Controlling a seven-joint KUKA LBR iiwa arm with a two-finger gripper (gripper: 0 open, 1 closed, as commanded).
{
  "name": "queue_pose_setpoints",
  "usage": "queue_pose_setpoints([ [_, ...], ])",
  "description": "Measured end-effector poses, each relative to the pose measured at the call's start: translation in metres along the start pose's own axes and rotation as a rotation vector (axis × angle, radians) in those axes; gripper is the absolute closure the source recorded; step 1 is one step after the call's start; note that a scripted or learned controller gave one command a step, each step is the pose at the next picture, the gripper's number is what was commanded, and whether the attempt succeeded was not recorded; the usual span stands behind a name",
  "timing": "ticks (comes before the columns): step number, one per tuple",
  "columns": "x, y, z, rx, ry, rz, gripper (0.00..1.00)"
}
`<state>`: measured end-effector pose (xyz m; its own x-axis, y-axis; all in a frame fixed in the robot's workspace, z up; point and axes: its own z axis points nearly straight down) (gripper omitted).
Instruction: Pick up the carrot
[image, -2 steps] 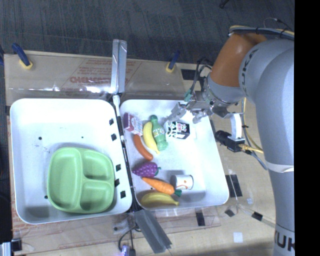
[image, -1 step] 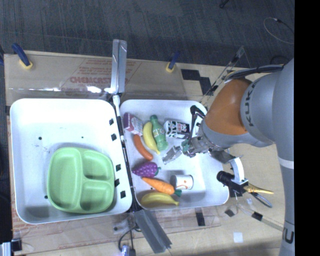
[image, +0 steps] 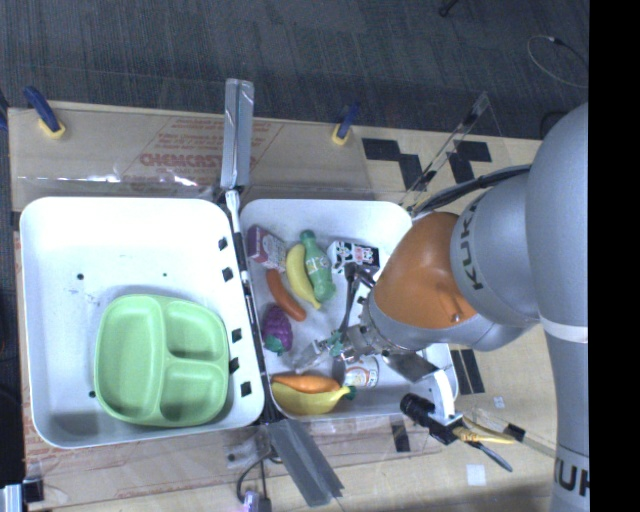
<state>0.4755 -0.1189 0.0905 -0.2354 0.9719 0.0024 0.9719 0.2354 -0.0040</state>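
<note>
Carrot (image: 285, 294) left of jaws, apart

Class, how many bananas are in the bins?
2: one banana lies near the right bin's far end, another banana at its near edge. The arm may hide more.

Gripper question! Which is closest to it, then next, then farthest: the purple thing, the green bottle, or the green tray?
From the gripper:
1. Purple eggplant, just to its left, same bin.
2. Green bottle, farther up that bin.
3. Green tray, across in the left bin.

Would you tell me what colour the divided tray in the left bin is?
Light green; the divided tray shows plainly in the camera view.
</note>
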Motion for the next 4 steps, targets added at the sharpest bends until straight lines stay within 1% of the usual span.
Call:
queue_pose_setpoints([
  [1,-0.047,-0.003,-0.002,-0.005,-0.004,-0.235,0.0],
  [2,0.009,0.006,-0.003,-0.011,-0.012,-0.106,0.0],
  [3,0.012,0.007,-0.004,-0.01,-0.012,-0.421,0.0],
  [4,0.016,0.024,-0.001,-0.003,-0.003,-0.249,0.0],
])
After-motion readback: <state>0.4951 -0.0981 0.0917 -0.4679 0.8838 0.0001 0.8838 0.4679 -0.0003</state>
